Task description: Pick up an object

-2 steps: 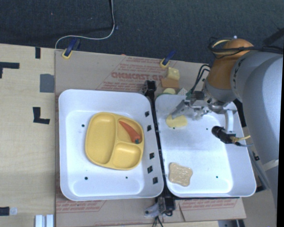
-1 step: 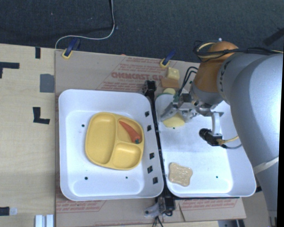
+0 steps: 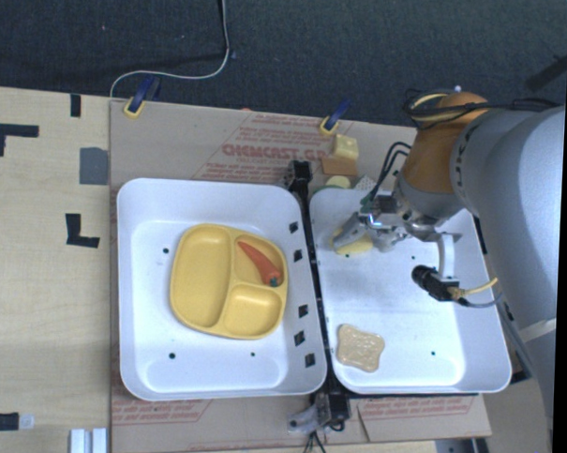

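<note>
1. From my remote station I see the grey arm, orange band above its wrist, reaching in from the right over the far part of the right bin.
2. The gripper sits low at that bin's far left corner, right at a small pale yellow object; I cannot tell whether its fingers are spread or closed, or whether anything is held.
3. A flat tan, cracker-like piece lies at the near left of the same bin, well apart from the gripper.
4. In the left bin, a yellow divided plate holds an orange-red, carrot-like item in its far right section.
5. Beyond the bins, a tan block and a pale round thing rest on the cardboard sheet.
</note>
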